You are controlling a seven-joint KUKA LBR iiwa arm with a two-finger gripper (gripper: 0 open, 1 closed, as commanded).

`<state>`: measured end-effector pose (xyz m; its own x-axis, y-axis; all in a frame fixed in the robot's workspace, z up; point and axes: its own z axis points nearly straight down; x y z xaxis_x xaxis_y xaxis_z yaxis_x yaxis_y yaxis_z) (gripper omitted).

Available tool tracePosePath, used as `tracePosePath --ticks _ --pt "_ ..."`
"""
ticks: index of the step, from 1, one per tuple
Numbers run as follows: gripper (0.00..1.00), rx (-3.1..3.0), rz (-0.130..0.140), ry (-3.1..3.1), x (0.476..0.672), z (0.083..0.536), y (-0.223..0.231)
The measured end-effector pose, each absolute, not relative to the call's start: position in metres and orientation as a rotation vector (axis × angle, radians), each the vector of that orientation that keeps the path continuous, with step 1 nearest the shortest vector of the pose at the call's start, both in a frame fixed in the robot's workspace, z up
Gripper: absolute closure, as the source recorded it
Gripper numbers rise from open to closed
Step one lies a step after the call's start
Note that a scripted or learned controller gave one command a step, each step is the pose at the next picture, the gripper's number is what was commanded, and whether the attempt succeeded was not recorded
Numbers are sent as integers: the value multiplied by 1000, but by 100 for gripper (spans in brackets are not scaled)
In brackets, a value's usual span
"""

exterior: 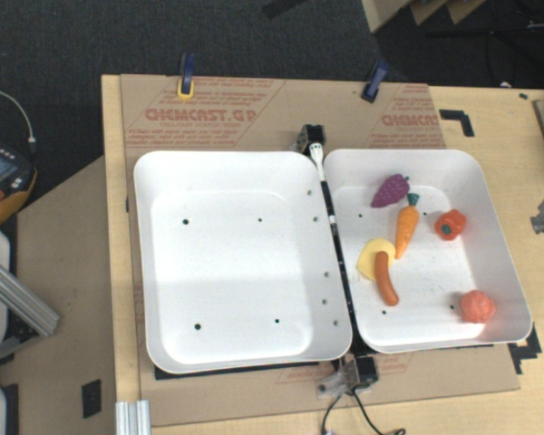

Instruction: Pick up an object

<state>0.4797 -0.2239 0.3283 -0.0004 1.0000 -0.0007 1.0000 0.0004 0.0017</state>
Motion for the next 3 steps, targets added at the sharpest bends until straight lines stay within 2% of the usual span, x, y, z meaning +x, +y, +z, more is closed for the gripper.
tracePosePath --ticks 3 --pt "100 2220 1 2221 480 329 -224"
